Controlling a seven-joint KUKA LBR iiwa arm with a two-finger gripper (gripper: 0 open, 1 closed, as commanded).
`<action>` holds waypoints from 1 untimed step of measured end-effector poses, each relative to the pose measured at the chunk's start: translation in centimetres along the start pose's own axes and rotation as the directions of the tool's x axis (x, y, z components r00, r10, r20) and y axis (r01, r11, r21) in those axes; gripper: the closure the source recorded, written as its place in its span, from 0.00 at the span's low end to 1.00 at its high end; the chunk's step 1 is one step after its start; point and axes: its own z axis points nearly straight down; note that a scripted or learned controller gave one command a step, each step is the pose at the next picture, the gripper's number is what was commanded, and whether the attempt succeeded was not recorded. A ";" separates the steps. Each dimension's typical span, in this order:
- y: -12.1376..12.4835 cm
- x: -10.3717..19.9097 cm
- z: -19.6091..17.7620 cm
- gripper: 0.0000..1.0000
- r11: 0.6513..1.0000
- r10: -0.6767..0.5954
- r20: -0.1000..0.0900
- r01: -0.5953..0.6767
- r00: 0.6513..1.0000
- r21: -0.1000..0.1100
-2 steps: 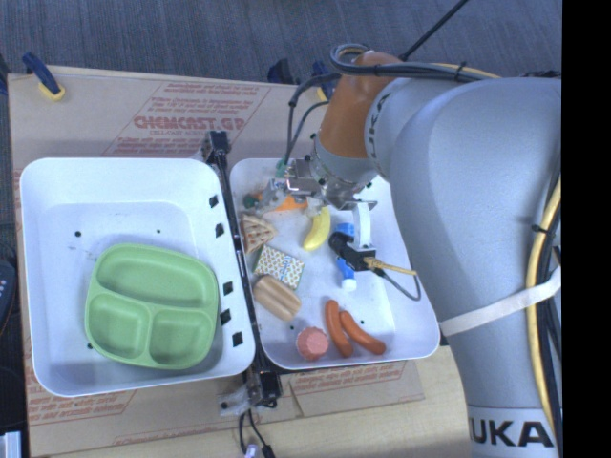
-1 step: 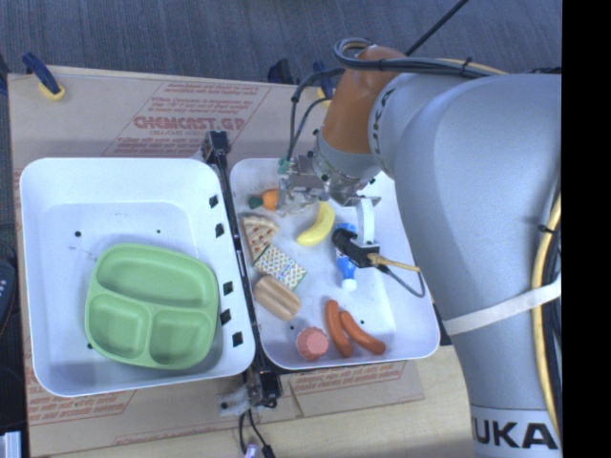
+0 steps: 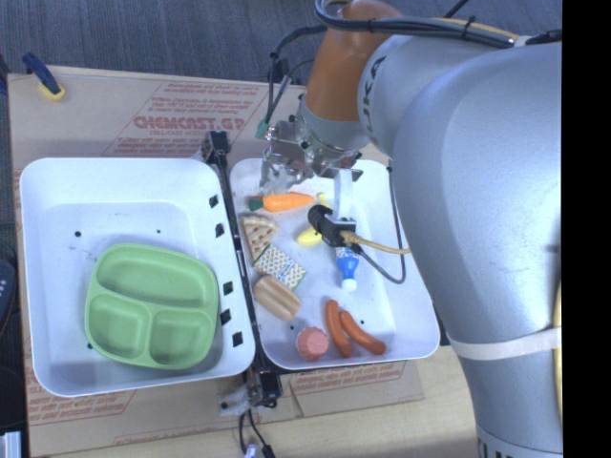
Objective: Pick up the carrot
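Fingers: the gripper hangs at the far end of the right bin, just above the carrot. I cannot tell how far open the fingers are; metal and shadow merge there, and nothing shows between them.
Carrot: it lies on its side on the bin floor, just on the near side of the gripper, its green end pointing toward the divider between the bins. It looks to be on the floor, not lifted.
Why the gripper sits there: my reading is that it is lined up for a descent onto the carrot; the grasp looks not yet made.
Near the carrot: a yellow piece lies just nearer and to the right of it; a small bottle with a blue cap lies beyond that. A waffle wedge lies just nearer than the carrot, against the divider.
Further from the carrot: a checked block, a bread roll, a pink slice and two sausages fill the bin's near end, well apart from the carrot.
Crowding: the carrot's closest neighbours could be nudged if the fingers come down wide.
Left bin: beyond the divider from the carrot, it holds a green tray, likely a place for picked things.
Arm: it reaches over the right bin's far right part, covering some of it.
Worktop: cardboard lies under both bins.
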 end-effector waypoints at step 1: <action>-6.1 -1.6 0.2 1.00 0.996 0.091 0.001 -0.091 0.996 0.003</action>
